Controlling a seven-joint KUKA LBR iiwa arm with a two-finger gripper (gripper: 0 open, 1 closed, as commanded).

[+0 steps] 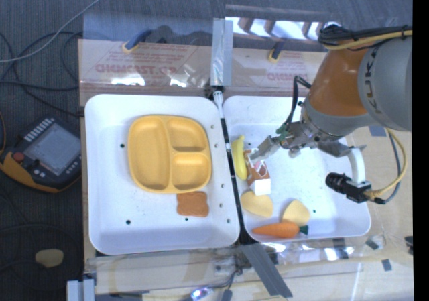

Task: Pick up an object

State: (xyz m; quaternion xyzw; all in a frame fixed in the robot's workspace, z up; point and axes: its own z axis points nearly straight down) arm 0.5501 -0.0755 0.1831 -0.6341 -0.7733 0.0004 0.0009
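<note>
Several food items crowd the right bin's [348, 226] left side; gripper [258, 152] hovers there above the banana [238, 157], grip state indeterminate.

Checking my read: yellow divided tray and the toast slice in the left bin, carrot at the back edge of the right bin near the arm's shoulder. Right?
Not quite. The carrot lies at the front edge of the right bin, beside two pale yellow pieces, not at the back. The camera view shows this. The yellow divided tray and the toast slice are in the left bin, as you said.
</note>
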